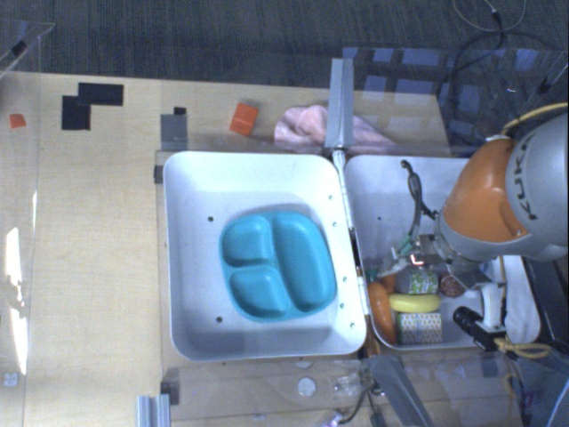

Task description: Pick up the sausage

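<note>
A: Pale wooden table (89, 256), smooth, light glare at left edge. Dark ribbed carpet floor (222, 16) beyond the far side. Black tape patches (89, 103) and a small orange block (244, 118) on the tabletop; crumpled pink cloth (302, 127) behind the bins.

B: Left shallow white plastic bin (196, 203), rounded corners, glossy. Inside, teal three-compartment plastic tray (277, 265), lying at a slant.

A: Right white bin (378, 194), cluttered along the near wall: orange carrot-shaped toy (381, 307), yellow banana-shaped toy (414, 302), dark reddish-brown sausage (452, 285) just right of those, beside a crinkled green packet (418, 282).

B: Grey arm with orange band (484, 198) over the right bin. Hand (425, 258) low above the clutter, near the sausage; spread of the hand impossible to tell, partly hidden by the wrist.
</note>
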You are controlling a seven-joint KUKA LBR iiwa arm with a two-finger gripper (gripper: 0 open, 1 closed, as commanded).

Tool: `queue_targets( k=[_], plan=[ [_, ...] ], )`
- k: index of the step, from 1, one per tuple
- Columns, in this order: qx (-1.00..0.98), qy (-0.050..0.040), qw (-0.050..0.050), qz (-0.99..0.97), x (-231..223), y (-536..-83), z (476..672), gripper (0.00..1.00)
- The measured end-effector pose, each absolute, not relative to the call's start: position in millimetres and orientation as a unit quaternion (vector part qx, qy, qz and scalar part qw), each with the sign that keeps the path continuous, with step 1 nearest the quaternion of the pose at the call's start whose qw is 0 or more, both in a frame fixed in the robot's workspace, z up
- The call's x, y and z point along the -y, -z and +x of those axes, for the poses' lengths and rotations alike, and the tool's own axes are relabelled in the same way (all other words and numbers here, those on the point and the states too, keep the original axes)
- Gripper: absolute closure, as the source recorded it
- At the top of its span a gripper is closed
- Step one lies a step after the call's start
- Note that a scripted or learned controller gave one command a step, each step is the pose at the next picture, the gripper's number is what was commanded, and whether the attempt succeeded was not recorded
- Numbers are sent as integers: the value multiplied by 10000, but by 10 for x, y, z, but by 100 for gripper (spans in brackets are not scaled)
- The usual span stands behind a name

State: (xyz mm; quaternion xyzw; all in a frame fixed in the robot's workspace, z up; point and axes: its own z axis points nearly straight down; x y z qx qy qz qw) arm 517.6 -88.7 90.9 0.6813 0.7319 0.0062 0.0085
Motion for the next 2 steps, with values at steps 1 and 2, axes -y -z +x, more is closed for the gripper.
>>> queue_targets(
  k=[1, 2],
  plan=[
    [-7325, -91, 134, 6805, 885, -1040, 5215, 100],
    [-6180, -23, 26, 7861, 467, -1857, 5965, 100]
  ],
)
